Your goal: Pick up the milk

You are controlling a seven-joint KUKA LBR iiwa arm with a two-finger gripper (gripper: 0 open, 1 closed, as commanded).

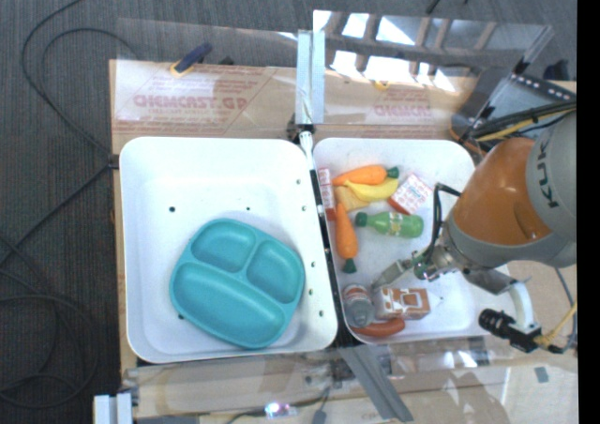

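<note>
The milk carton (404, 300) lies at about six o'clock in the right bin (464, 158), untouched among toy food. The arm's jaws (412, 268) hang just above it, and I cannot tell whether they are spread or pressed together. Descent, grip and lift all remain. The left bin (150, 169) holds a teal tray (238, 281). The counter stands on dark carpet.
</note>
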